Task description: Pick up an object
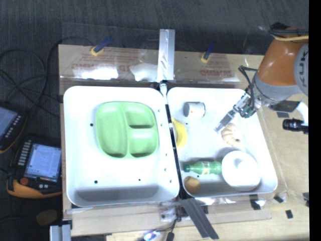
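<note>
My gripper (224,123) hangs low in the right bin (210,97), near its right side, tip pointing down and left. Directly below the tip lies a tan pastry-like piece (231,135), touching or almost touching it. A small white cup (194,109) lies on its side to the gripper's left. A yellow object (180,133) rests against the divider. Along the front of this bin are a green bottle (203,168) lying flat, a white round bowl (241,170) and a small brown object (192,185). I see nothing held in the gripper.
The left bin (80,185) holds a green divided plate (127,128). The grey arm with its orange band (281,64) comes in over the right bin's far right corner. Bare white floor shows in the middle of the right bin between cup and bottle.
</note>
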`<state>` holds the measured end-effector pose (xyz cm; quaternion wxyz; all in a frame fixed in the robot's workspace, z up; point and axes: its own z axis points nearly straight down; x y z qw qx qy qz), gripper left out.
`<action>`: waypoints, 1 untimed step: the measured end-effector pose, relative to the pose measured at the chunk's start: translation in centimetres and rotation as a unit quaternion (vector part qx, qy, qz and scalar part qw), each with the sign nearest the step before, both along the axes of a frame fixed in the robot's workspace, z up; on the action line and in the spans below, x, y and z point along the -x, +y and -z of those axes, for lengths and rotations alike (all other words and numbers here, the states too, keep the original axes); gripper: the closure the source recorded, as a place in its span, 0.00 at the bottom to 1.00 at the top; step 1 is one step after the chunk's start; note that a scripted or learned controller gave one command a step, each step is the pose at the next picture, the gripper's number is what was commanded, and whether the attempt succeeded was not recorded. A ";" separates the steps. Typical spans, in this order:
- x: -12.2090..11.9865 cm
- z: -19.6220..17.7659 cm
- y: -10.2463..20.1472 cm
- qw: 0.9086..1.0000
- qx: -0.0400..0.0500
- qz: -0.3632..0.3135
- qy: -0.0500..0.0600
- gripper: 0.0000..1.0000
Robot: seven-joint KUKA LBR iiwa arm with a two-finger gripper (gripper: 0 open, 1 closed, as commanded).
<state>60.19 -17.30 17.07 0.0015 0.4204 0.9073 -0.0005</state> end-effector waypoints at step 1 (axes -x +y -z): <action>1.5 6.7 -2.5 1.000 0.003 -0.010 -0.010 0.00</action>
